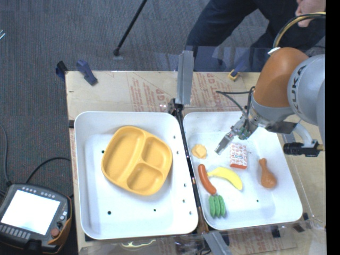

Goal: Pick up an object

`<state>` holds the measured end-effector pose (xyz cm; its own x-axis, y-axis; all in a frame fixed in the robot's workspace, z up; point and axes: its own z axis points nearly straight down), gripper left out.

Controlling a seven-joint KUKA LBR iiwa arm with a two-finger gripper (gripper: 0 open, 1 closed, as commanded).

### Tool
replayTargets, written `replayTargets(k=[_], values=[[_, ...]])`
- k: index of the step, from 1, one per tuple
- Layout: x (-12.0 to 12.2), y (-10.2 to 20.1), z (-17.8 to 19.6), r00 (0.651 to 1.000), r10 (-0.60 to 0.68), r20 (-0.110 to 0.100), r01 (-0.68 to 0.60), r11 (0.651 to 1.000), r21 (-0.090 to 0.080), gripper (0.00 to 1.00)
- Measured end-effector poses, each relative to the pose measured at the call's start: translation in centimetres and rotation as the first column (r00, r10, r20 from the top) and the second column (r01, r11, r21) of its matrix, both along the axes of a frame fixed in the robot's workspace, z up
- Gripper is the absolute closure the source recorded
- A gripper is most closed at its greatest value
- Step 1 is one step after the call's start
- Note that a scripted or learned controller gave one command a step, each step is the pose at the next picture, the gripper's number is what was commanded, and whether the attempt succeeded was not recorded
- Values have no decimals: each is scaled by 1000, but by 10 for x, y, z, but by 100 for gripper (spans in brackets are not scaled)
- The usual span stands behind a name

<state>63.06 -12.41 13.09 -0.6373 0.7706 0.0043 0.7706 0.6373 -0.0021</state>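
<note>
Hovering over the right bin (276,209), the pincer (226,142) is blurred; its state is unclear; nothing visibly gripped.

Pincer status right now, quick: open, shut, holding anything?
Pincer: above the right bin, nothing visibly between its fingers; open or shut cannot be told.

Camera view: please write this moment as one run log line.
gripper: above right bin, holds nothing | nearest: carton, cookie | tray: left bin
</note>
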Motion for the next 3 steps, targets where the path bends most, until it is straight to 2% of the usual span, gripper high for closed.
replayTargets(k=[1,2,3], values=[[11,-31,81,920,-391,4,391,920,-4,0],[-25,-87,-34,931,-364,8,364,931,-2,0],[-56,-87,-36,1000,16,21,-16,1000,-3,0]])
